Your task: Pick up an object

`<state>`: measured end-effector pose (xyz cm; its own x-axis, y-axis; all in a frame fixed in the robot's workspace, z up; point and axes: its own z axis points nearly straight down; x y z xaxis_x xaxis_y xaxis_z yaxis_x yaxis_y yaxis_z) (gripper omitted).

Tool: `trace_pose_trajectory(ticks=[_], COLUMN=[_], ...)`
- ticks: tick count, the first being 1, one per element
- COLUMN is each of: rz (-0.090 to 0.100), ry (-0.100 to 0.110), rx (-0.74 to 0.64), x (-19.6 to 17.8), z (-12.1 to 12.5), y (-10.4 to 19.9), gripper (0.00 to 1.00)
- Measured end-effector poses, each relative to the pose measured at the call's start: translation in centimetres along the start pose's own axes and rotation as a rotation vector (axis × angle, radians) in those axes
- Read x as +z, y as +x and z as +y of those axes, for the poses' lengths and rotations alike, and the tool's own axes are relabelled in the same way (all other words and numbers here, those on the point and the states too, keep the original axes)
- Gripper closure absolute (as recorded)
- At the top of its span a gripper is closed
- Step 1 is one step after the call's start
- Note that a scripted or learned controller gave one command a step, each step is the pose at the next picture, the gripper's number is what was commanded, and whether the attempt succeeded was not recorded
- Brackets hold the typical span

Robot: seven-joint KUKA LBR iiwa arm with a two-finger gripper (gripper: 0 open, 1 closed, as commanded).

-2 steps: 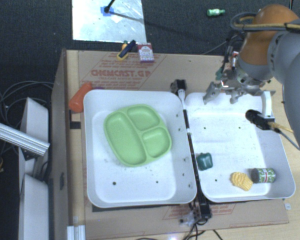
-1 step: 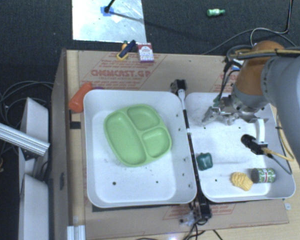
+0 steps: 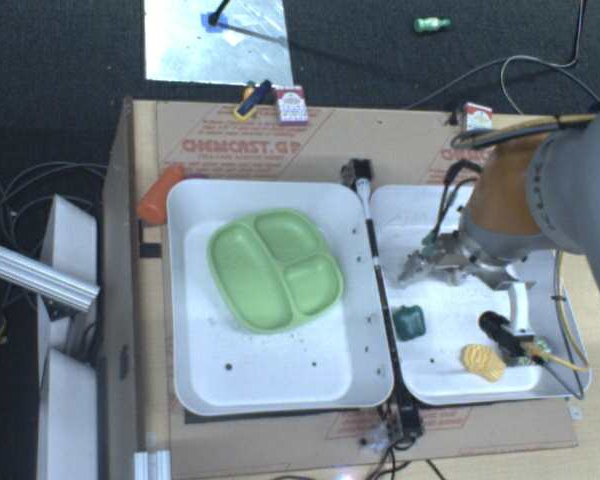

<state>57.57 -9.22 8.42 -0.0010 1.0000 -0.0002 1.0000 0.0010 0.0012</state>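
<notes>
In the right bin (image 3: 420,203) a small dark green object (image 3: 410,321) lies near the left wall. A yellow lumpy object (image 3: 483,361) rests toward the front. My gripper (image 3: 418,268) hangs low over the middle of this bin, just above and behind the dark green object, and nothing shows in its grasp. The grey arm with its orange band (image 3: 510,193) reaches in from the right. In the left bin (image 3: 195,368) lies a light green divided plate (image 3: 274,269).
An orange object (image 3: 160,193) leans at the left bin's back-left corner, outside it. On the cardboard behind the bins lie a red box (image 3: 292,105), a yellow and black tool (image 3: 250,99) and a small box (image 3: 477,118).
</notes>
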Motion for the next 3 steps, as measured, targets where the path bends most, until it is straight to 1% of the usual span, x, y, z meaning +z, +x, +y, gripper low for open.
trace_pose_trajectory(ticks=[1,2,3], rz=[-0.002,-0.001,-0.001], ry=[-0.002,0.001,-0.002], rx=[0.0,0.001,-0.004], x=[-3.5,0.0,-0.1], z=[3.3,-1.8,9.4], y=[-4.2,-7.3,-10.2], gripper=[0.0,0.0,0.0])
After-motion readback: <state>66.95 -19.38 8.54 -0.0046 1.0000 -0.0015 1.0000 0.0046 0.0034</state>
